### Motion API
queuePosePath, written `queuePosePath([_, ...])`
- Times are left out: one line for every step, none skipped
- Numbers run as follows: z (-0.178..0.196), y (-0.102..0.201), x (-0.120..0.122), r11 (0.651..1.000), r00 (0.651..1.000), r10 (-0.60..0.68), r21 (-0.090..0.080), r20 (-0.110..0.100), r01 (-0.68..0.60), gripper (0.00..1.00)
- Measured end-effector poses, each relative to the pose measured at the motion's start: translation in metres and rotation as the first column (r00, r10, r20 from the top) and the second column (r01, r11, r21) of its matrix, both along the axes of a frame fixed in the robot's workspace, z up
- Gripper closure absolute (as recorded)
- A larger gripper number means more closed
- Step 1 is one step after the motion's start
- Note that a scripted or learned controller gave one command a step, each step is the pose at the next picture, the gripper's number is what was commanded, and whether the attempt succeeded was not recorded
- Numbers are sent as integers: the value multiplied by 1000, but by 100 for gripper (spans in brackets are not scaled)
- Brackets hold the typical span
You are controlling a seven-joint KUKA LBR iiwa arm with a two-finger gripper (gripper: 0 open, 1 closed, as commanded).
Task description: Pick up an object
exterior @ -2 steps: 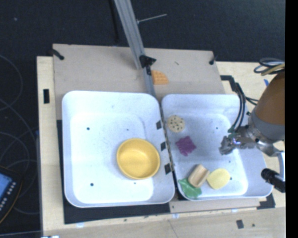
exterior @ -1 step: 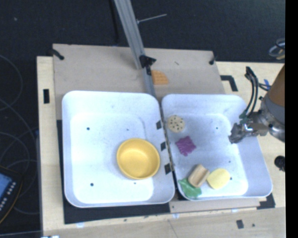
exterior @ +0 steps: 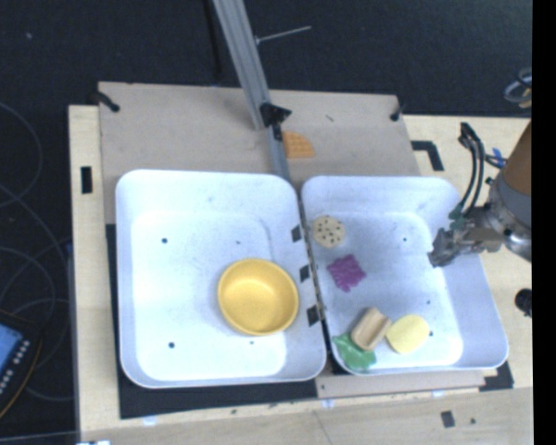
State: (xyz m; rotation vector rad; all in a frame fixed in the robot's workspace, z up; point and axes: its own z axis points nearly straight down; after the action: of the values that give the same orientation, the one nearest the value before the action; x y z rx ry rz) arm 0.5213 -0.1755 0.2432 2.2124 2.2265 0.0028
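Two shallow white bins sit side by side on the pale wooden surface (exterior: 213, 413), and the grey arm (exterior: 511, 185) comes in from the right of the camera view, its pincer (exterior: 442, 251) hovering over the right edge of the right bin (exterior: 473, 313). The pincer is small and dark here, and whether it is apart or together cannot be told; nothing can be seen between its tips. The left bin (exterior: 157, 211) holds a single yellow bowl (exterior: 257, 296), upright, resting toward the bin's lower right part, close to the divide between the two bins. The right bin holds the smaller things — a round speckled tan piece (exterior: 328, 231) near its upper left, just beside the dividing wall, and a purple lumpy object (exterior: 346, 273) a little below it, apart from it. Along the lower part of that bin lie a tan cylinder-like block (exterior: 369, 326), tilted, with a green piece (exterior: 350, 355) touching its lower left end near the bin's corner, and a yellow rounded object (exterior: 407, 334) just beside the block on its right. The pincer stands well apart from all of these, above and to the right of the yellow rounded object. A grey metal rail (exterior: 241, 49) runs down at a slant from the top of the view to the junction of the bins, and a small orange patch (exterior: 296, 145) lies on the brown board just behind them.
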Motion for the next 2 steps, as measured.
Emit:
queuePosePath([-10, 51, 15, 1000, 1000, 0, 1, -3, 0, 100])
queuePosePath([0, 97, 26, 1000, 1000, 2, 2, -1, -2, 100])
